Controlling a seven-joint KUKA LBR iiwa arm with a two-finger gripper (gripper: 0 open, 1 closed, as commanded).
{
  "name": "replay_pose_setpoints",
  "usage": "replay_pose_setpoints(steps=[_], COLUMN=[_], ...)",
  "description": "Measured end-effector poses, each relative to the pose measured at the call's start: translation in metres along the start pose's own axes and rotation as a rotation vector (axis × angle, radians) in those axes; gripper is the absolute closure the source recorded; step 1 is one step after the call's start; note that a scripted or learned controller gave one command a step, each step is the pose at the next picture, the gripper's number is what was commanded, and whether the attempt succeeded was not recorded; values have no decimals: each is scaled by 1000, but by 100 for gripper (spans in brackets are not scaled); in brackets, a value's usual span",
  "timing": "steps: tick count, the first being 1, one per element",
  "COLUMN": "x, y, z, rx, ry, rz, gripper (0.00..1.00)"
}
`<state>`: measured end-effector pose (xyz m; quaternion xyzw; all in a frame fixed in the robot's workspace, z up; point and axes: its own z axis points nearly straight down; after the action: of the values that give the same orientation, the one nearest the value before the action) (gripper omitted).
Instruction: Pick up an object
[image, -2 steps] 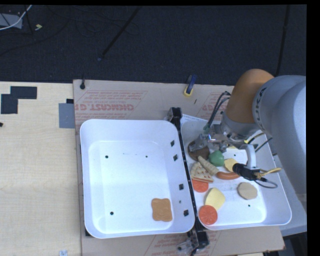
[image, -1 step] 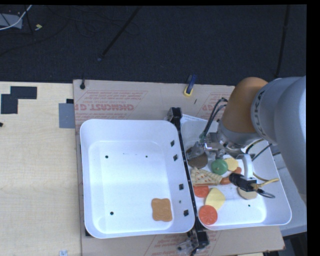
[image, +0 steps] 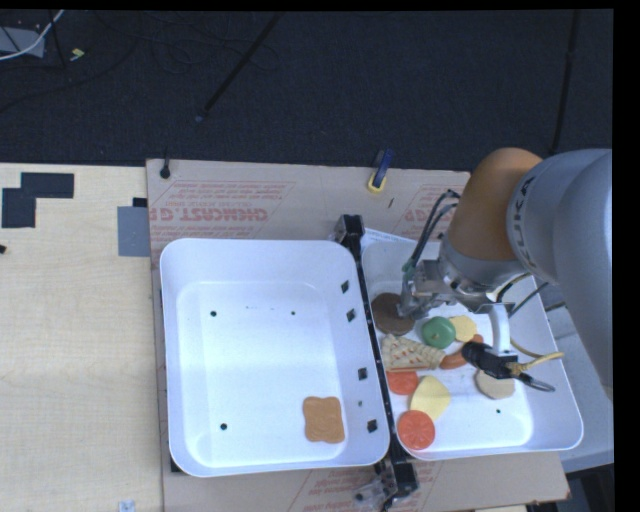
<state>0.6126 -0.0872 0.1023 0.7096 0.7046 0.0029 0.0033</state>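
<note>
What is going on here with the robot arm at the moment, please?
The arm reaches from the right into the right bin, its gripper low over a pile of toy food near a brown disc and a green ball. Nothing looks lifted yet. A toast slice lies in the left bin.

We see a pale wooden bench (image: 70, 330) | on it a brown cardboard sheet (image: 240, 200) with red print | on the sheet two shallow white bins touching side by side: left bin (image: 190, 300), right bin (image: 550, 420) | grey patch (image: 132, 230) on the bench beside the sheet
</note>
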Motion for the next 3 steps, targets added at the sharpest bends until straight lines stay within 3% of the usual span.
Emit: replay_pose_setpoints(steps=[1, 2, 3], x=[45, 94, 119], y=[11, 35, 31], z=[-198, -315, -443], rx=[-4, -2, -2], ry=[1, 2, 2], rz=[-11, -12, -11], gripper=[100, 100, 100])
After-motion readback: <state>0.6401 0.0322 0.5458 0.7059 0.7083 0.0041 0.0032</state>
